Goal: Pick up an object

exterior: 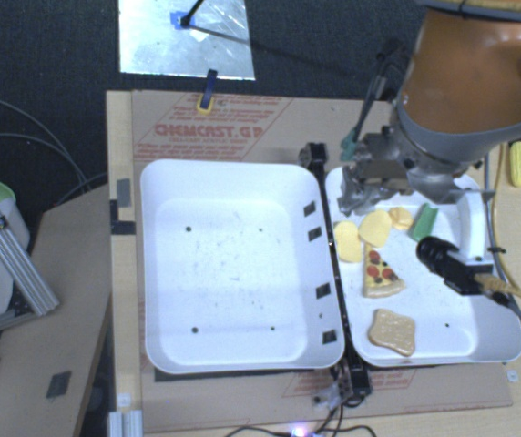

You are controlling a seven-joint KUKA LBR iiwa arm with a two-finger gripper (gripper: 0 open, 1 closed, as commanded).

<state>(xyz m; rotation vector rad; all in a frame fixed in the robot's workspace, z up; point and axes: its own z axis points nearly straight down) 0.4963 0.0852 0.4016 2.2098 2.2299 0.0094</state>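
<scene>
The gripper (362,197) hangs low over the right bin's (493,340) far left corner; whether it is spread or pinching, I cannot tell. Just beside it lie yellow pieces (375,228), a pizza slice (381,276) and toast (393,331).

**A robotics lab bench, not a kitchen**

You are looking at a lab test rig. Two shallow white bins (233,267) sit side by side on a printed cardboard sheet (210,127) laid over a plain bench. The grey and orange arm (475,53) reaches in from the right. Loose cables (33,126) trail over dark carpet on the left, near an aluminium frame strut (10,248). At the far side lies a shiny metal plate (186,25). The food in the right bin is toy food (383,276).
</scene>
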